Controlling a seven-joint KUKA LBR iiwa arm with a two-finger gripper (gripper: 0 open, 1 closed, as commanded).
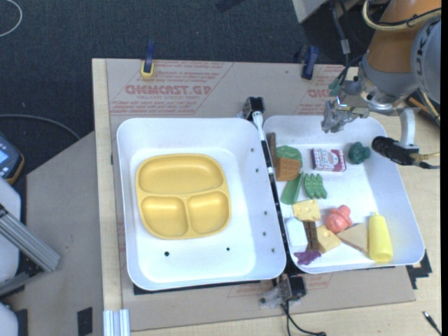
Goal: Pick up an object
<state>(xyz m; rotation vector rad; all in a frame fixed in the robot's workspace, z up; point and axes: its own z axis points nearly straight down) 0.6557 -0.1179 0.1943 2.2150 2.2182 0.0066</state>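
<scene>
Nearest the camera, along the right bin's front edge: a small purple leafy toy piece (306,256), a tan wedge of toy cheese (355,239) and a yellow plastic squeeze bottle (379,236) lying on its side. Clutter thickens toward the right-hand shallow white bin's (409,194) centre: pink rounded toy (339,218), pale yellow block (306,210), green pea pods (314,185).

Left-hand shallow white bin (126,187) holds a yellow three-compartment plastic plate (183,193).

Grey two-finger gripper (334,120) hovers at the right bin's 12 o'clock edge, above the floor, nothing between its fingers. Whether they are spread or closed, cannot tell at this size.

Best candidates, by my reckoning: the red-and-white flat packet (327,159), at 6 o'clock from the gripper, or the dark green crumpled lump (359,152) at 4 o'clock. Both sit apart from neighbours. A straight descent with fingers straddling the lump's narrow side seems safest; the flat packet may slip.
</scene>
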